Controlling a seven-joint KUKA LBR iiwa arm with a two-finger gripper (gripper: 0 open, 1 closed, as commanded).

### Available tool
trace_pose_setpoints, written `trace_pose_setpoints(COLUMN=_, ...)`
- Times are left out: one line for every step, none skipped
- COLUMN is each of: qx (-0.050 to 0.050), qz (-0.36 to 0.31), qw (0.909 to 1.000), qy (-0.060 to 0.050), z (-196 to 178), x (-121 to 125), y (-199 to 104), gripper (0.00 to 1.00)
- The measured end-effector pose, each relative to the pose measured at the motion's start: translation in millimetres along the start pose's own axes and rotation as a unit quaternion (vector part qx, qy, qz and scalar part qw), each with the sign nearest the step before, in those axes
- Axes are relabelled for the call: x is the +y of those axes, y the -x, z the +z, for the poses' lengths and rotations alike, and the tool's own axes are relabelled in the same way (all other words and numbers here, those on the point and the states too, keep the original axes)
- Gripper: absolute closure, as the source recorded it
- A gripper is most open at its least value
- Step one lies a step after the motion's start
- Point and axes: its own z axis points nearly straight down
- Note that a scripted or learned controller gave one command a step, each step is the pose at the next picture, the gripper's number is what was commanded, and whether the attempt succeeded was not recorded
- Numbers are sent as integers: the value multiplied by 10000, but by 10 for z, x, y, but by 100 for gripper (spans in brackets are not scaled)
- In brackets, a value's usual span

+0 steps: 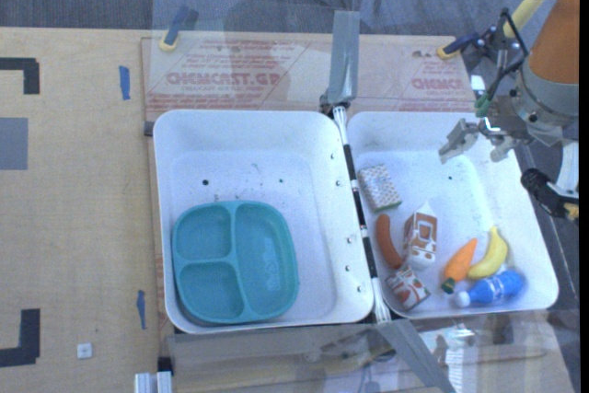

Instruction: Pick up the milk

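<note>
The milk carton [421, 237], white with reddish-brown print, lies tilted in the middle of the right bin [543, 235]. It sits between a sausage and a carrot. My gripper [479, 141] hangs over the bin's far right part, up and to the right of the carton and well apart from it. Its two fingers [456, 144] are spread open with nothing between them.
Around the carton lie a sausage [388, 241], a checkered packet [379, 186], a small brown-and-white box [408, 288], a carrot [459, 260], a banana [491, 252] and a blue bottle [490, 288]. A teal divided plate [235, 262] rests in the left bin [248, 143].
</note>
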Motion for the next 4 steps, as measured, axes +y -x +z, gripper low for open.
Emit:
trace_pose_setpoints(qx=-1, qz=-571, qw=9984, qy=4, z=930, x=-409, y=-312, gripper=0)
trace_pose_setpoints(qx=9, qz=-407, qw=9991, qy=82, z=1419, x=-898, y=-299, gripper=0)
trace_pose_setpoints(qx=0, qz=-391, qw=9992, qy=95, z=1314, x=-893, y=-282, gripper=100)
trace_pose_setpoints(qx=-4, qz=-461, qw=9989, qy=5, z=667, x=-923, y=-466, gripper=100)
